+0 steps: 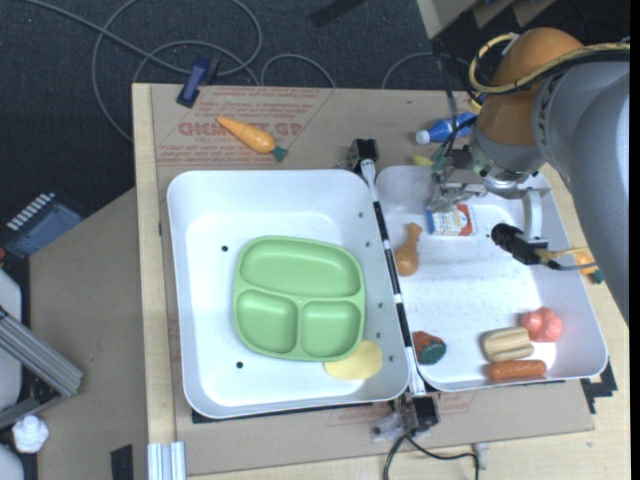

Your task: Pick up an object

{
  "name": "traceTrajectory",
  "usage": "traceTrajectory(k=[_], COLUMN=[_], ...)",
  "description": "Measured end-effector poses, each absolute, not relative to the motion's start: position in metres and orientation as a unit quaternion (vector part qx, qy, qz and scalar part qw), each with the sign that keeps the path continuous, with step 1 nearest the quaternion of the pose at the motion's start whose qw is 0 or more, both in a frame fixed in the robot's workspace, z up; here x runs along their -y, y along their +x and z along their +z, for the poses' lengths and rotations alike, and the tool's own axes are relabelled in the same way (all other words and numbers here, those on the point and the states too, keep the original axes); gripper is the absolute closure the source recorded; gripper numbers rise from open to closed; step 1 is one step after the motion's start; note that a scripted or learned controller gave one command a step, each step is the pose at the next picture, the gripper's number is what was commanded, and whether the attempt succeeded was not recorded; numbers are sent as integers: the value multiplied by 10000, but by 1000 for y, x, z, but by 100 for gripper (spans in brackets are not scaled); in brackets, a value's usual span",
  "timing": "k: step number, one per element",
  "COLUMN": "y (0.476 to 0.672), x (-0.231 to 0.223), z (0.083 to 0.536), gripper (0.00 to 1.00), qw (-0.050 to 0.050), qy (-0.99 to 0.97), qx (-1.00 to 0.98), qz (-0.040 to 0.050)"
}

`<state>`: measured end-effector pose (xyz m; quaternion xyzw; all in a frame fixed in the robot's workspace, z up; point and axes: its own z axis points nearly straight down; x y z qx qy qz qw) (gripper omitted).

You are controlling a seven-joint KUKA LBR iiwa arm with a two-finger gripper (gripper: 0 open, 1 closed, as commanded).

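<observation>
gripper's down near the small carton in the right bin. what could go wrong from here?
1. The gripper sits at the small carton close to the right bin's far wall, so a closing finger may catch the wall or push the carton against it.
2. The carton lies flat, which likely gives the fingers little to grip; it could slip out.
3. The drumstick toy lies just beside the carton and could get nudged.

Even, bright light — soft shadows (slightly grainy)
</observation>
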<state>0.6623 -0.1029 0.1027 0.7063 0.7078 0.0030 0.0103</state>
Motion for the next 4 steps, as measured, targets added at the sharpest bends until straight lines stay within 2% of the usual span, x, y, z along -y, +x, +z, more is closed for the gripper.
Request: traceTrajectory(k=[1,2,3,4], y=[662,596,597,609], x=[103,100,100,169], z=[102,84,95,164], gripper=[0,0,100,100], qw=[99,-3,10,21], qy=[7063,7075,7078,7075], qx=[-7078,-7067,-7064,-7068], qz=[28,-4,4,1])
